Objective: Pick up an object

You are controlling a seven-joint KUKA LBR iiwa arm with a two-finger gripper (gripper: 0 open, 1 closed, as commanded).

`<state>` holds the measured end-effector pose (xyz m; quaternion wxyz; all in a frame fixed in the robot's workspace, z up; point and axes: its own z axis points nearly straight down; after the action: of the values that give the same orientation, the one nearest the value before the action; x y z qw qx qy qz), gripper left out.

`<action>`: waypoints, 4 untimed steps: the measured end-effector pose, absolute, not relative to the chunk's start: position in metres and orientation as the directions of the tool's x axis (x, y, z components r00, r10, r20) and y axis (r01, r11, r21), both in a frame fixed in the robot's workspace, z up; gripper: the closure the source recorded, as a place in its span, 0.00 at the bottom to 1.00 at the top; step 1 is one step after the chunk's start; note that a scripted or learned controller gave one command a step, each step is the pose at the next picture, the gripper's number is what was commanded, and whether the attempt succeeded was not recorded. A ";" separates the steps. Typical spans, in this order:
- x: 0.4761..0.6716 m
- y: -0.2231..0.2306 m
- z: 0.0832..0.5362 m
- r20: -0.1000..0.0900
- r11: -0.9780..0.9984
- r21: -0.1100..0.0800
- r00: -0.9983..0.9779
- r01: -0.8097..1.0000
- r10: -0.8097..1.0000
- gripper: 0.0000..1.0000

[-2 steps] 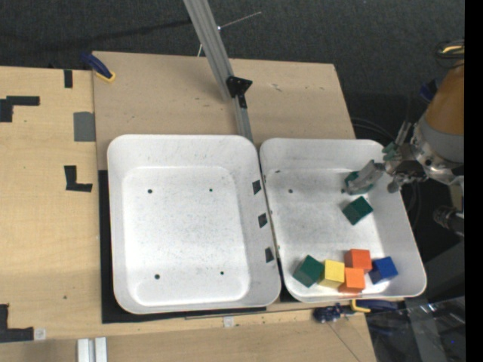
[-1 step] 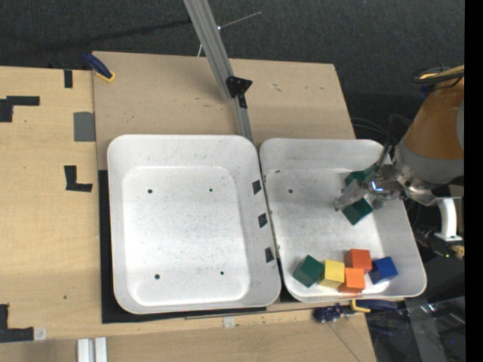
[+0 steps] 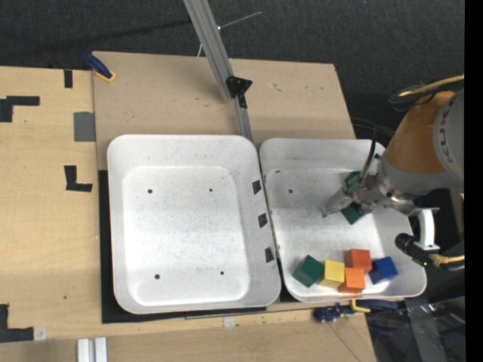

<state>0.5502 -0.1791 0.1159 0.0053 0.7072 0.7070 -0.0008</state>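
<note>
Gripper [image 3: 349,202] is lowered at right bin's [image 3: 302,153] right edge, by a dark green block [image 3: 352,213]; tool state can't be told. Other blocks are bunched in the near right corner. Risk: block nudged vs wall, grasp missed

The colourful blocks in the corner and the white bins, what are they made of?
The blocks look like painted wood or plastic: solid matte colours and sharp cube edges. I can't tell which. The right bin and left bin look like smooth moulded plastic, with rounded corners and a raised rim.
</note>
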 end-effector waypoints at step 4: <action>0.551 -0.177 0.266 -0.002 0.002 0.005 -0.002 1.000 1.000 1.00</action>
<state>0.5509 -0.1771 0.2662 0.0025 0.7065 0.7077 0.0011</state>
